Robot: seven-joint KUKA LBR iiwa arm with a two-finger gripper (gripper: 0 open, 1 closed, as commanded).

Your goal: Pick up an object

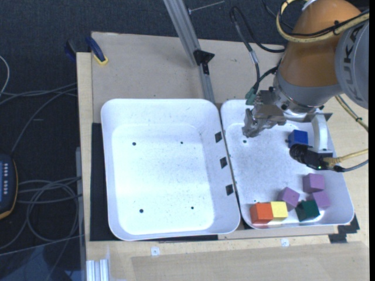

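Camera view: metal pincer (pixel 251 129) above speckled white right bin (pixel 258 168), blocky cubes (pixel 288 204) cornered.

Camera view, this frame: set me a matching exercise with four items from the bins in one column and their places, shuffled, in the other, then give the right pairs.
Things:
1. orange block
2. blue block
3. dark green block
4. gripper

Places:
A. upper right of the right bin, close under the arm
B. above the right bin's upper left part, near the divide between the bins
C. bottom edge of the right bin, touching the yellow block
D. bottom right corner of the right bin, below the purple blocks

Pairs: 1-C, 2-A, 3-D, 4-B
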